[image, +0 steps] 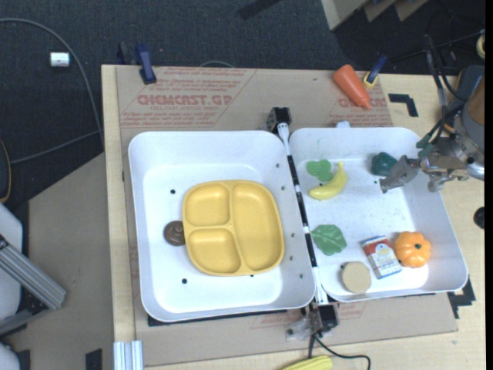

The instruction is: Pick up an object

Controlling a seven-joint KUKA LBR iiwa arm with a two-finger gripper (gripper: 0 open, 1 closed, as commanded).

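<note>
Nearest the camera, a tan disc (356, 277) lies in the right bin (439, 206) beside a red carton (382, 257) and an orange pumpkin (411, 249). Farther back, spread, empty jaws of the gripper (398, 177) hover just beside a dark green toy (382, 163), with a banana (330, 185) and two leaves (329, 238) nearby.

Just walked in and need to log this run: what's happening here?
The arm's gripper is low over the right bin, beside a dark green toy, with nothing visibly held. A banana, pumpkin and other toys lie there. The left bin holds a yellow tray.
</note>
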